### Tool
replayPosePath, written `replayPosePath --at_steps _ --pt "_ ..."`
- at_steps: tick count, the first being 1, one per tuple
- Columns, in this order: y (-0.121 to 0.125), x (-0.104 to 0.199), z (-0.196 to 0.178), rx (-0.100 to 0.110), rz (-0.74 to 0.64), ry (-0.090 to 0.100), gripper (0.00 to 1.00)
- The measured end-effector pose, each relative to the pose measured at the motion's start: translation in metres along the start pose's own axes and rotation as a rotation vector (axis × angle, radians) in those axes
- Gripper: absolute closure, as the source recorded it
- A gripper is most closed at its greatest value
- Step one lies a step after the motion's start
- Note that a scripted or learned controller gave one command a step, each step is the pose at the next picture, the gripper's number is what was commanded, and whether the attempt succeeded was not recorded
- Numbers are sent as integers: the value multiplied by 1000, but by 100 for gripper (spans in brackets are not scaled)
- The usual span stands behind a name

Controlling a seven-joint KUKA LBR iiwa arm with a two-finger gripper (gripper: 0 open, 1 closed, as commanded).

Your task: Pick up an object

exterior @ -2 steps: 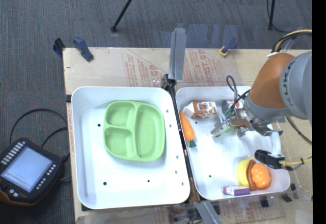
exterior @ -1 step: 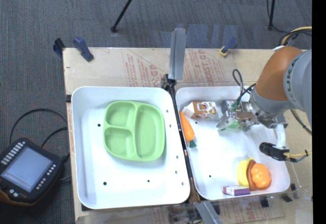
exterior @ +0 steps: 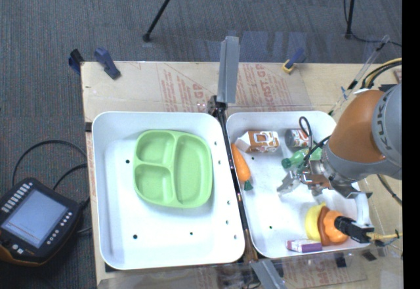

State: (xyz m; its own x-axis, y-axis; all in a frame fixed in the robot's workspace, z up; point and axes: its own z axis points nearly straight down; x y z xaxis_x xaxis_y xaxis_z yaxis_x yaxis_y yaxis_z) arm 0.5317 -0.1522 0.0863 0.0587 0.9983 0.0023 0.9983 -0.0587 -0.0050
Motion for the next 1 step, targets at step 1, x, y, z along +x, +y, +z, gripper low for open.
replayPosePath --at_steps 1 --pt "-54 -58 0 2 68 6 0"
